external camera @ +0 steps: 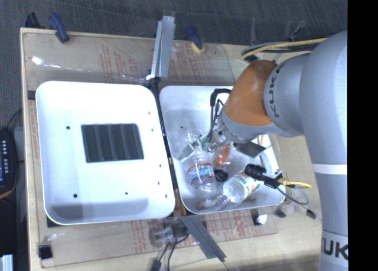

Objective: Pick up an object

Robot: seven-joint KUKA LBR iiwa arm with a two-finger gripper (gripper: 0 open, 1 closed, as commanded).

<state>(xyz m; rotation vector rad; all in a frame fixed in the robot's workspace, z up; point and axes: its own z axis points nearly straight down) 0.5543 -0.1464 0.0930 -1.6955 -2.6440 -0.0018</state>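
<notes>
Because the arm (260,101) hides the gripper (214,144), you cannot tell its state, so check it first. The bottles (204,173) lie crowded in the right bin (171,110); aim at one bottle's middle, not between them.

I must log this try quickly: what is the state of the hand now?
Hand: low in the right bin, over the bottles; open or closed cannot be told.

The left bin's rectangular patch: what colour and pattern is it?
Dark grey with vertical ribs, on the left bin's patch, camera view.
</notes>
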